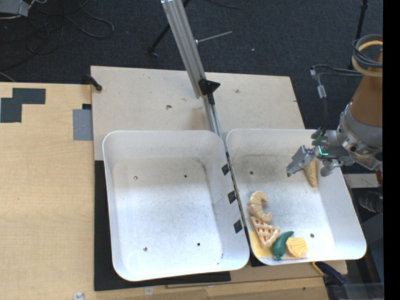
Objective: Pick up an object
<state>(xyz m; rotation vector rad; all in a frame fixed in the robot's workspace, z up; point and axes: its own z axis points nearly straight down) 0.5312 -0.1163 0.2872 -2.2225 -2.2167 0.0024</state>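
In the camera view, two shallow white bins sit side by side at the middle and lower part of the frame. The left bin [125, 167] has only a scuffed, speckled floor. The right bin [275, 161] holds a cluster of small toy foods near its lower left corner: a tan croissant-like piece [259, 206], below it a waffle-patterned wedge with a red edge [265, 233], then a green piece [280, 244] touching a yellow piece [297, 247].

The grey arm with its orange band enters at the right edge of the frame, and the gripper [310, 161] hangs over the upper right part of the right bin. Its fingers look spread, one grey finger [299, 162] angled to the left. A pale yellow cone-shaped object [311, 174] lies just below the gripper; whether they touch cannot be told.

No brand, label or readable writing is visible anywhere.
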